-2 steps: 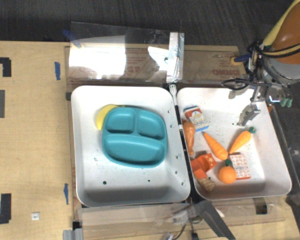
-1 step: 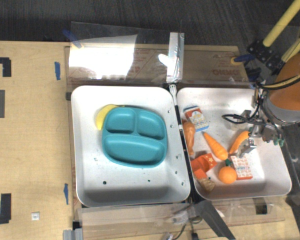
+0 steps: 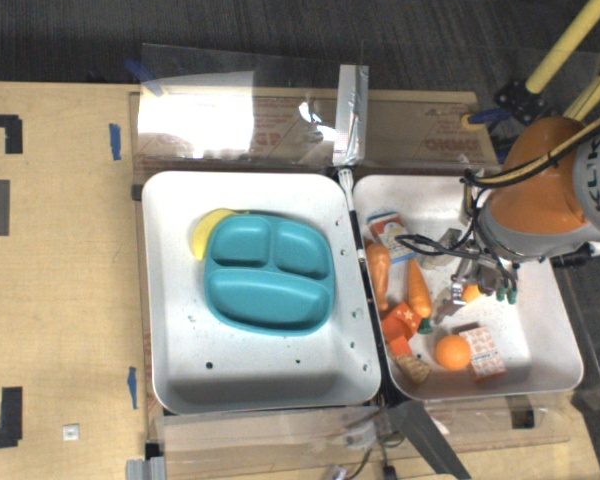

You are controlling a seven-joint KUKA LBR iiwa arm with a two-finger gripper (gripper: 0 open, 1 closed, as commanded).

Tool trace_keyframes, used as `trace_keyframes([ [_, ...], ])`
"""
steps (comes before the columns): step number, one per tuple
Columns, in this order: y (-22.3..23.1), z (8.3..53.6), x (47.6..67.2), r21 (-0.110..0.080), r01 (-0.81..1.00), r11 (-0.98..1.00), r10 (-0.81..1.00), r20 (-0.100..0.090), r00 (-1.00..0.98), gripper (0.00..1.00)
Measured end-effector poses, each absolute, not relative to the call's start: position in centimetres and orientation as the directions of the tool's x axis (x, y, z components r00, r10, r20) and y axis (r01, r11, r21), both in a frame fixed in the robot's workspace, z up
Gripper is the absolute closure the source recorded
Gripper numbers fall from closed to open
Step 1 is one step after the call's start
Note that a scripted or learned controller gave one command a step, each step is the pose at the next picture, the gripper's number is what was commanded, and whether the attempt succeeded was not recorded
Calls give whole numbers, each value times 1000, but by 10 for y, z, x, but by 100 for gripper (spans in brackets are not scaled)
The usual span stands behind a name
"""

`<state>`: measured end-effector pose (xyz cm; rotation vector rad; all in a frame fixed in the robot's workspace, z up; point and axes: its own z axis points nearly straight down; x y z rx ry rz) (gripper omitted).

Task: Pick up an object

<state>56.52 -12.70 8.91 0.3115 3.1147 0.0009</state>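
In the right bin (image 3: 555,363) lie several small objects: an orange carrot (image 3: 418,286), an orange ball (image 3: 453,352), red pieces (image 3: 400,323), a long tan-orange item (image 3: 378,268) and a pink-and-white box (image 3: 486,351). My gripper (image 3: 480,286) hangs low over the middle of this bin, below the orange wrist band (image 3: 540,193). It is just right of the carrot and above the ball and the box. A small orange bit (image 3: 470,292) shows at the gripper's tip; whether it is held is unclear.
The left bin (image 3: 170,348) holds a teal divided plate (image 3: 270,271) with a yellow object (image 3: 208,230) tucked behind its far left edge. A white packet (image 3: 385,226) lies at the right bin's back left. A brown item (image 3: 413,369) sits at its front.
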Motion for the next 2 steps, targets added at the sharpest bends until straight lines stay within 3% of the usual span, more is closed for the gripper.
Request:
trace_keyframes([
  [1,-128,103,569,0,198,980,197,-26,-980,100],
  [2,-58,190,588,3,129,992,129,-15,-991,100],
])
